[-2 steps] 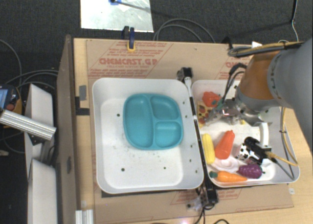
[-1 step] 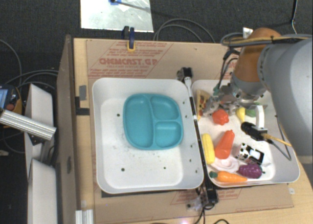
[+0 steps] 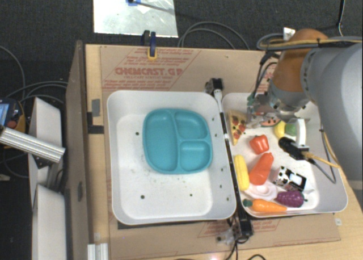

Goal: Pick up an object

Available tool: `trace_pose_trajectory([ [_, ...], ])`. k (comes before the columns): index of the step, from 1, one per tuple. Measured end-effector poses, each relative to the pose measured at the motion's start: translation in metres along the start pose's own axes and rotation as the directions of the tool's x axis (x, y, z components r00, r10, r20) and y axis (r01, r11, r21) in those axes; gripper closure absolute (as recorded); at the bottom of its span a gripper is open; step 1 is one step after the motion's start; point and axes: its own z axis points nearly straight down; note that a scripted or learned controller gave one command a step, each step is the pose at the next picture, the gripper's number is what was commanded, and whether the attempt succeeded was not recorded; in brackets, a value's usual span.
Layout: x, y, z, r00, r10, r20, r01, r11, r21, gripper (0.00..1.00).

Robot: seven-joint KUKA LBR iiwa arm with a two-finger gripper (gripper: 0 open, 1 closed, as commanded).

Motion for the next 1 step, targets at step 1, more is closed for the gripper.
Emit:
trace_pose_trajectory([
  [1,-0.1004,-0.0348,-0.1121,1.000,0.008,0.004,-0.008,1.000,-0.018,1.00],
])
